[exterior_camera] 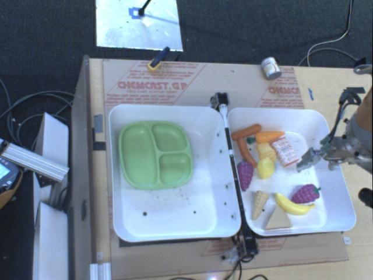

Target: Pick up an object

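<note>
End effector — finger state can't tell — hovers w/ small red-and-white carton just left of its tip, lying diagonal.

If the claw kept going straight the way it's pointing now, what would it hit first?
The claw points left across the right bin. Straight on, it would probably meet the small red and white carton first, though its height above the toys is unclear.
</note>
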`<state>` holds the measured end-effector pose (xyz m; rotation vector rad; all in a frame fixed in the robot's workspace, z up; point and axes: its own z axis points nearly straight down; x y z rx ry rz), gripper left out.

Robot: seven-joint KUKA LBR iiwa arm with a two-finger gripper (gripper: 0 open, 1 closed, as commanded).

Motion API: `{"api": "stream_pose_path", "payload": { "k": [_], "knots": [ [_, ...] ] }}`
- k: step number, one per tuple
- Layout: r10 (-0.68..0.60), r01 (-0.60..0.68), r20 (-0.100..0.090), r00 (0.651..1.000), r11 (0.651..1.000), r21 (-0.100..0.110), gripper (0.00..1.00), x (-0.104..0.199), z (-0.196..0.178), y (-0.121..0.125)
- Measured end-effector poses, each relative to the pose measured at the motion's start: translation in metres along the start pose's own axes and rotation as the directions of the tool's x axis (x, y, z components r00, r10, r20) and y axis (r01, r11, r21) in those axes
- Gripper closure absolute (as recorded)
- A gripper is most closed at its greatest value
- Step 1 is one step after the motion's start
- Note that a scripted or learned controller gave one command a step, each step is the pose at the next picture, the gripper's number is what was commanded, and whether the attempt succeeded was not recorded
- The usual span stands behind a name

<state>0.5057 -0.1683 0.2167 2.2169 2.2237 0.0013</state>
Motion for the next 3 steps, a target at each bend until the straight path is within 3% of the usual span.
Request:
{"api": "stream_pose_path", "payload": {
  "k": [1, 2, 3],
  "knots": [
    [0.002, -0.002, -0.001, 1.0, 1.0, 0.004, 0.0, -0.013, 0.116, -0.02],
    [0.001, -0.001, 0.0, 1.0, 1.0, -0.001, 1.0, -0.013, 0.105, -0.019],
    [-0.001, 0.001, -0.001, 1.0, 1.0, -0.002, 1.0, 0.027, 0.066, 0.036]
  ]
}}
